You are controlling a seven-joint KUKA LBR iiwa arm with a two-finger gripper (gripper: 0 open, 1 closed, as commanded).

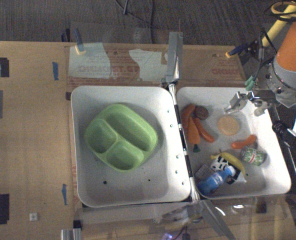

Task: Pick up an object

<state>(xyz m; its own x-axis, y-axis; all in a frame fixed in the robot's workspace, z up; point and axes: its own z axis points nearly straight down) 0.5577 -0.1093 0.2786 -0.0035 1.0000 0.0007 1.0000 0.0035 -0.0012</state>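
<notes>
Here the gripper (248,103) hangs at the right bin's (283,181) upper right edge, fingers spread apart, pinching nothing, just above a tan disc (229,125). Carrots (192,124), a banana (232,160), a blue bottle (215,180) and a can (252,156) crowd that bin. The left bin (88,189) holds a green tray (121,136), with bare floor along its lower edge.

Gripper (249,103) over far edge of right bin (280,181), by its upper right corner. I see bare white floor directly below it and off toward bin's right wall. Tan disc (229,125) just below-left, nearest obstacle. Carrots (192,124) and dark round piece (201,112) further left, against divider. Nearer me: small orange piece (244,143), green can (253,156), banana (232,160), blue bottle (215,180), all packed close, narrow gaps only. Left bin (88,184) far left: green tray (120,136) mid-floor, open floor around it.
</notes>
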